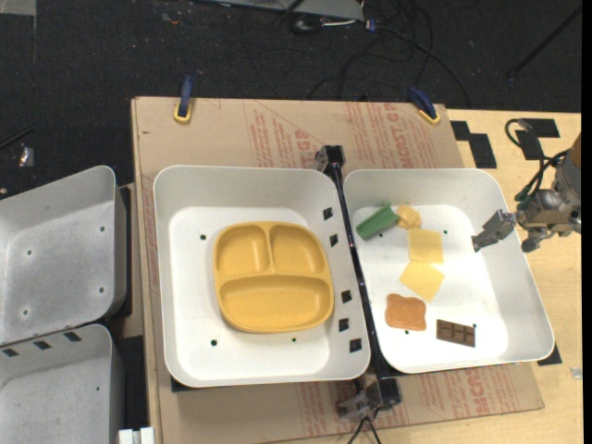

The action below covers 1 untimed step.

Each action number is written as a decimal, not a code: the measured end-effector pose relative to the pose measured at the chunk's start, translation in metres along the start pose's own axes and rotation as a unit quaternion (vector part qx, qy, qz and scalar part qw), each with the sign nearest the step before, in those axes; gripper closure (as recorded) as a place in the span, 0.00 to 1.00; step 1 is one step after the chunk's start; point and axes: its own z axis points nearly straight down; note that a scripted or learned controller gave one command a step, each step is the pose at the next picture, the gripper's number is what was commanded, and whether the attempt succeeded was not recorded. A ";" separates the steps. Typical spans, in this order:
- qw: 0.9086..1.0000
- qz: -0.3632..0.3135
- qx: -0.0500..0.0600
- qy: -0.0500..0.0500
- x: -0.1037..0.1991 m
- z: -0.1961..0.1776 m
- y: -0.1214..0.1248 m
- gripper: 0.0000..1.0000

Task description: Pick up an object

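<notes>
While hovering at the right bin's (pixel 518 248) far edge:
Gripper (pixel 514 232): standing open, gripping nothing.
Targets: cheese slices (pixel 425 262), toast (pixel 405 312), chocolate (pixel 455 332) are lying flat in the bin.
Advice: descending squarely over one piece is favouring success.

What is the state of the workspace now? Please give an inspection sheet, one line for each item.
Surface: cardboard-covered bench bearing left bin and right bin.
Job's things: in right bin, green piece, two yellow slices, orange toast, brown bar.
Clutter: yellow divided plate in left bin.
Grippers: gripper above right bin's right side, holding nothing.
Cables: black cables on floor behind bench.
Surroundings: dark floor, spare white trays at left.
</notes>
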 end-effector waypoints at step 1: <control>1.000 -0.002 -0.006 -0.001 0.001 -0.006 0.003 0.00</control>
